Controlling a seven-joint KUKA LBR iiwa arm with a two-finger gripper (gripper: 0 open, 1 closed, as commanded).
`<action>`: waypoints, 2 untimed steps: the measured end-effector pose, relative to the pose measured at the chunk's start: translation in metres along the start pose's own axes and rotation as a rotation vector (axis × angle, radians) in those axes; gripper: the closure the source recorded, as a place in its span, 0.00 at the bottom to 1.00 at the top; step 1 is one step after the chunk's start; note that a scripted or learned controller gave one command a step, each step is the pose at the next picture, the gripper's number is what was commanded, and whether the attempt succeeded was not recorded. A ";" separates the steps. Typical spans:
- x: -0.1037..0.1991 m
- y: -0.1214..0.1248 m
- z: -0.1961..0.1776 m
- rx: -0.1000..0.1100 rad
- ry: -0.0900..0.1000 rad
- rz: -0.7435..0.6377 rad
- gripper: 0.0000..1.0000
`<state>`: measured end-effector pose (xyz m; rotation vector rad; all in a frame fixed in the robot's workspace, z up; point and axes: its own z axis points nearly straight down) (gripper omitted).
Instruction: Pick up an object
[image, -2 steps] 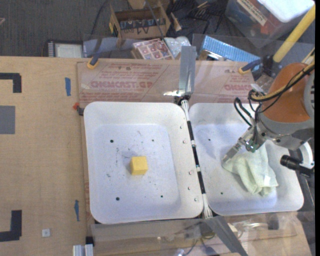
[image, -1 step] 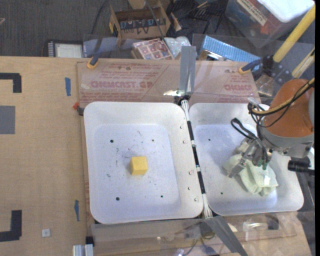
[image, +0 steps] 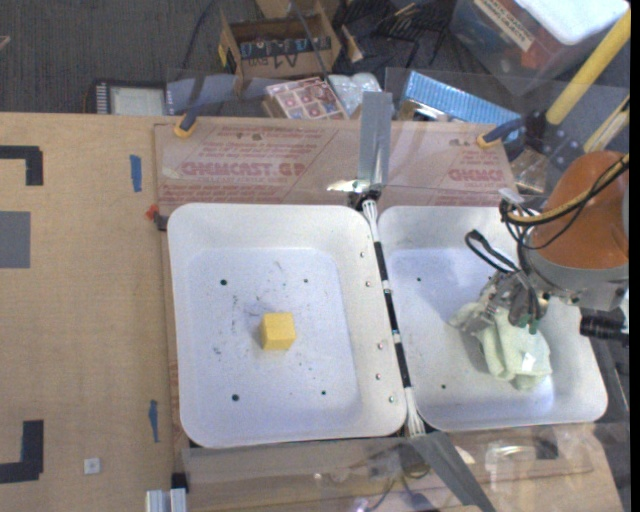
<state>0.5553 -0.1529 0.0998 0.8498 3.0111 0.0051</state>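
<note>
A wooden bench (image: 80, 330) fills the frame, seen from above at a slant. Two shallow white bins sit side by side at its centre. The left bin (image: 200, 240) holds a small yellow block (image: 279, 331) near its middle, lying alone. The right bin (image: 440, 400) holds a crumpled pale green cloth (image: 516, 356) toward its right side. The grey arm with its orange band (image: 590, 215) reaches in from the right edge, its claw (image: 516, 308) down at the cloth's upper edge. Whether the claw is spread or pinching cannot be told. Clutter lies along the top.
</note>
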 end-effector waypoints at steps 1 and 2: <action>0.007 -0.072 -0.024 0.004 0.011 -0.249 1.00; 0.001 -0.078 -0.089 0.004 0.007 -0.133 1.00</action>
